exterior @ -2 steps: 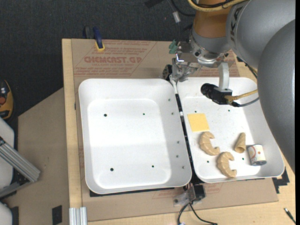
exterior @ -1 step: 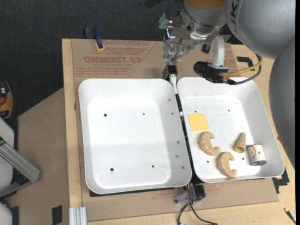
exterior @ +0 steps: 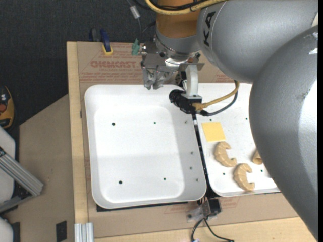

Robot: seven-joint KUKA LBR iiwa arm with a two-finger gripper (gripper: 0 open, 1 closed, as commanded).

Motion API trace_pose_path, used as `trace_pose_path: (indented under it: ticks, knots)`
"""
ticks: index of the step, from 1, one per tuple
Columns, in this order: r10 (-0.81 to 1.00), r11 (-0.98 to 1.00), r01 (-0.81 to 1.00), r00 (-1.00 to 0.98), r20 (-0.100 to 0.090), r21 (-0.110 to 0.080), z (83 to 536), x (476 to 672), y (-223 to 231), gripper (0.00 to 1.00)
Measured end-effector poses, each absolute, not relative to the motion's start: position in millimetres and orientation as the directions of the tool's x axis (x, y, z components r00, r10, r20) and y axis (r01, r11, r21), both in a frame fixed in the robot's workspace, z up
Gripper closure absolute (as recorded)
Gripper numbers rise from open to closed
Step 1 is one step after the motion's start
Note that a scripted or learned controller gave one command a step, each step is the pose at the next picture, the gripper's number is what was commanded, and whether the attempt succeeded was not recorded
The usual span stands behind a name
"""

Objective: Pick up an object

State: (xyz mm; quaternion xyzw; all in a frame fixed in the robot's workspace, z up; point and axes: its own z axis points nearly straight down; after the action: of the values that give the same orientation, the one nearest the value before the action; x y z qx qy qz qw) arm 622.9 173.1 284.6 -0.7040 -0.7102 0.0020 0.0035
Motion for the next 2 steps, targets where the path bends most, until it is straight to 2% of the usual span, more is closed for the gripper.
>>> trace_pose_path:
  ticks: [1,2]
  knots:
    - [1.000,0.009,1.000,-0.009,0.008,0.014,418,586.5,229,1.00]
    - [1.000,0.003,1.000,-0.003,0.001,0.000,444,539.2,225,1.00]
